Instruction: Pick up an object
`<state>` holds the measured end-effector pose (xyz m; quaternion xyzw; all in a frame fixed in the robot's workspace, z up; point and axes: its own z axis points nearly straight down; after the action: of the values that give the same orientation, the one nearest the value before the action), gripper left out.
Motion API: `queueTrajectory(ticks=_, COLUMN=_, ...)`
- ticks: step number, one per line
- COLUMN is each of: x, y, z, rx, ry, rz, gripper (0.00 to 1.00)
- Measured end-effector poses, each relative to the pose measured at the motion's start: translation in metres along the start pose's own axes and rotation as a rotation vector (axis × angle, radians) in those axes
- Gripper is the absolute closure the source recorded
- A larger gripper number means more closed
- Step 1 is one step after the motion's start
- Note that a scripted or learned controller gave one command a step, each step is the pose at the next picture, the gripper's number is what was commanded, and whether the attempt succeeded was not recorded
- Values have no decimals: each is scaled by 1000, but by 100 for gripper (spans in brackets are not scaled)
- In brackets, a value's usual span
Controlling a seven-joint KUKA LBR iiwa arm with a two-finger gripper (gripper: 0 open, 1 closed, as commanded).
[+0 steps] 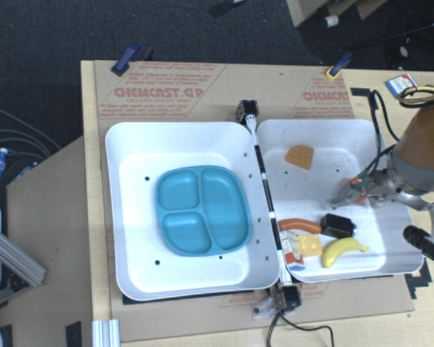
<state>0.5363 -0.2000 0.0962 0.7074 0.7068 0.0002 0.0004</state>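
The right bin holds a tan toast-like piece at the back. Along its front lie an orange sausage-shaped toy, a small black block, a yellow banana, a yellow wedge and a red-and-white packet. My gripper reaches in from the right, low over the middle of this bin, just behind the black block. I see nothing held in it.
The left bin carries a blue divided plate. A black divider strip runs between the bins. The arm's grey and orange wrist overhangs the right bin's right rim. Cables trail at the back right.
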Motion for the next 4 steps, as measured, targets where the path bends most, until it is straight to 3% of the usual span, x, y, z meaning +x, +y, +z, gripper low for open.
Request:
queueTrajectory(ticks=1, x=0, y=0, z=-10, rx=-2, ry=-1, rz=0, gripper=100)
queueTrajectory(ticks=2, x=0, y=0, z=-10, rx=-1, ry=0, rz=0, gripper=0)
queueTrajectory(ticks=3, x=9, y=93, z=11, rx=0, ry=1, rz=-2, gripper=0)
queueTrajectory(ticks=4, x=34, y=131, z=11, rx=-1, ry=0, rz=-2, gripper=0)
